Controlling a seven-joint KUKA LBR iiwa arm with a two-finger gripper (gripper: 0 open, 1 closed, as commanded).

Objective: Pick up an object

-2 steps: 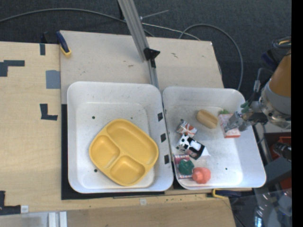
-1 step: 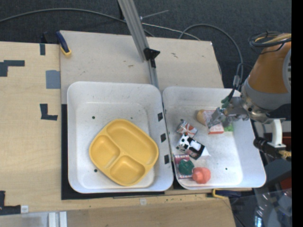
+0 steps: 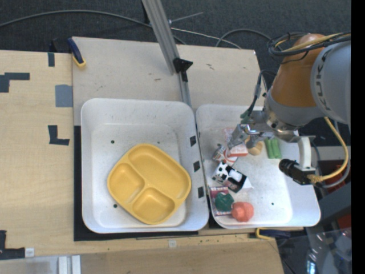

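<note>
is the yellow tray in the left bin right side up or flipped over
Right side up. The yellow tray lies flat in the left bin with its three compartments' hollows facing up, and nothing lies in them.

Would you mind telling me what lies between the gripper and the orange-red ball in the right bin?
In the camera view, a black-and-white toy and a dark green object lie between the gripper and the orange-red ball.

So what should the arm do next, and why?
Probably lower a little and close on something. The end effector hangs over the clutter in the right bin, above the red-and-white packet, with the black-and-white toy just beyond. Nothing shows between its fingers, so no object has been picked up yet.
</note>
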